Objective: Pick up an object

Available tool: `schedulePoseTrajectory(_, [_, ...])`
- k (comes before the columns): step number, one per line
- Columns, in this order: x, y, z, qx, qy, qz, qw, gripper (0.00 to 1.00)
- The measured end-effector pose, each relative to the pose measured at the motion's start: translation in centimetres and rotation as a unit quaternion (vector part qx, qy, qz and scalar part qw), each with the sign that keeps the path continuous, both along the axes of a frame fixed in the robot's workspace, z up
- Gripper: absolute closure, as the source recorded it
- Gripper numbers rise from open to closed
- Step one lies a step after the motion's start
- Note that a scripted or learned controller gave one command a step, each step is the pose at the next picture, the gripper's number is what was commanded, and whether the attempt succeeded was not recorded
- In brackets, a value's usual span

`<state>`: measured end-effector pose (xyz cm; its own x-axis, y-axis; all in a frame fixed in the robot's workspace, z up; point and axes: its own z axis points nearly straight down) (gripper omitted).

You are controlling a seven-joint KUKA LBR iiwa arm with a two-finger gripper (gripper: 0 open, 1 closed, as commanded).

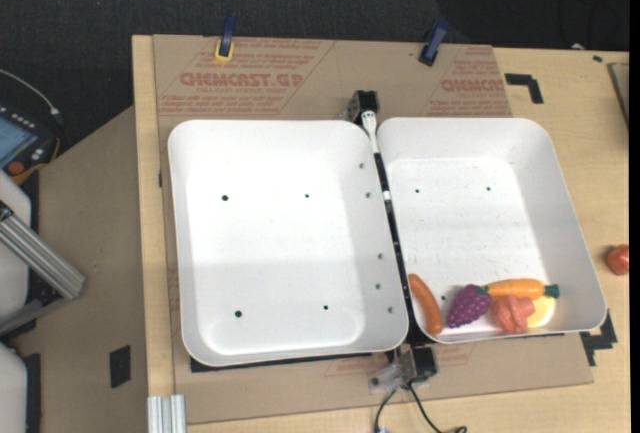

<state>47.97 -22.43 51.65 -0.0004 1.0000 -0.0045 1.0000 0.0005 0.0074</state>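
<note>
Along the near wall of my right white bin lie an orange sausage-shaped toy, purple plastic grapes, an orange carrot and a red lump.

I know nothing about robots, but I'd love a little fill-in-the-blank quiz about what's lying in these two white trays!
1. The toy foods all lie in the ____ shallow white bin.
2. The bunch of purple plastic grapes lies between the orange sausage-shaped toy and the ____ toy carrot.
3. The toys are gathered along that bin's ____ edge.

Missing words: right; orange; near (bottom)
</note>
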Motion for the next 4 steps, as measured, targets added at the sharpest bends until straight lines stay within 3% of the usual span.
schedulePoseTrajectory(1, [0.0,0.1,-1.0,0.0020,0.004,0.000,1.0000,1.00])
schedulePoseTrajectory(2, [0.0,0.0,2.1,-0.0001,0.000,0.000,1.0000,1.00])
schedulePoseTrajectory(3, [0.0,0.1,-4.3,0.0029,0.006,0.000,1.0000,1.00])
schedulePoseTrajectory(4, [0.0,0.0,-1.5,0.0003,0.001,0.000,1.0000,1.00])
